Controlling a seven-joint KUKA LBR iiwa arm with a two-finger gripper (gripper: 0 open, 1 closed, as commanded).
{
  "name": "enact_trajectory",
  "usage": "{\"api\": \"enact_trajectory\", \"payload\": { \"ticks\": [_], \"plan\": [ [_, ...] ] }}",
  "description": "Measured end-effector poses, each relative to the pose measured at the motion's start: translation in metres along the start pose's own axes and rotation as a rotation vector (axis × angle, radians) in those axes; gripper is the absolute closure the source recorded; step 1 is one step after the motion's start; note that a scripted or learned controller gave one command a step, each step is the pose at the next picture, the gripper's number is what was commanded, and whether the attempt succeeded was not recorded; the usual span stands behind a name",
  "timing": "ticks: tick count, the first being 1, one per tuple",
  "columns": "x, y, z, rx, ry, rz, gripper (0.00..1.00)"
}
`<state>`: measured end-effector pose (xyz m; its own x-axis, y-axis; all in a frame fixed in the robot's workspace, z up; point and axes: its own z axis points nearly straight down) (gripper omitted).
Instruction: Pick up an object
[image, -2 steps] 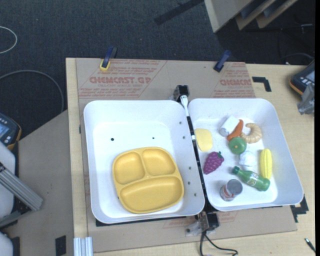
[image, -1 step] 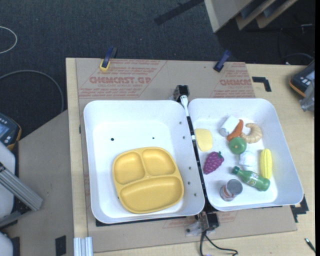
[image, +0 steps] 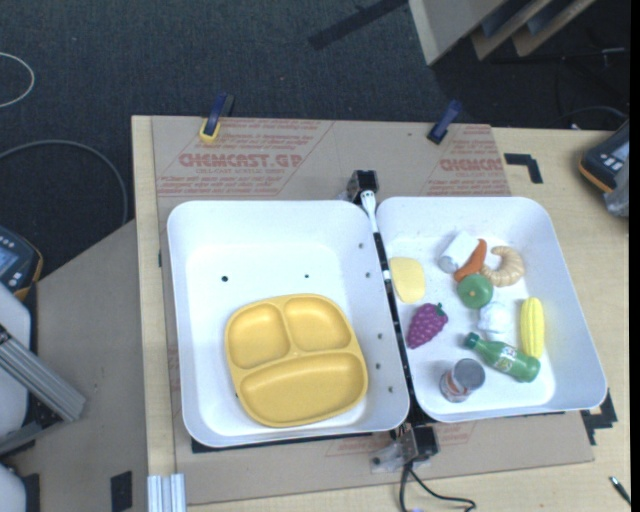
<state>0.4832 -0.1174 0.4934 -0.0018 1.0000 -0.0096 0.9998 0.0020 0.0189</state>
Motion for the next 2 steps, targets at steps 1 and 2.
{"api": "enact_trajectory", "payload": {
  "ticks": [1,2],
  "plan": [
    [0.000,0.001,-0.011,-0.004,-0.002,0.000,1.00],
    [-0.001,0.002,-0.021,-0.008,-0.004,0.000,1.00]
  ]
}}
